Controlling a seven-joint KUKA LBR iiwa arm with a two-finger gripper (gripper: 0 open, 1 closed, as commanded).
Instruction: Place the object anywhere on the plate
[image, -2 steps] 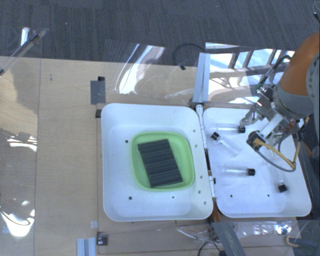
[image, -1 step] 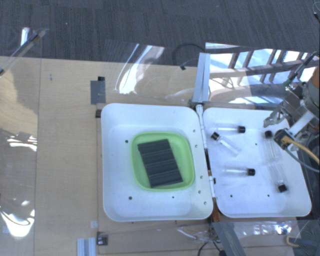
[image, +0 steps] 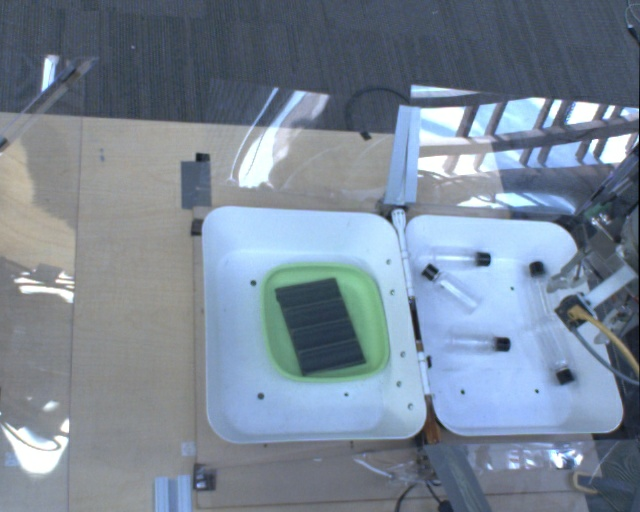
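A green square plate (image: 374, 318) lies in the middle of the left white bin (image: 232, 400). A dark grey ribbed block (image: 319, 326) rests flat on the plate, turned a little off square. In the right white bin (image: 520, 412) lie several clear tubes with black caps, among them one near the back (image: 458, 260), one beside it (image: 447, 285) and one in the middle (image: 480, 343). My gripper (image: 588, 288) hangs at the right edge of the right bin, above a further tube (image: 555, 352) along that side. Nothing can be seen held in the gripper.
A metal bracket (image: 404, 160) stands behind the gap between the two bins. A small dark fitting (image: 196, 183) sits on the wooden bench behind the left bin. Clear plastic sheeting covers parts of the bench.
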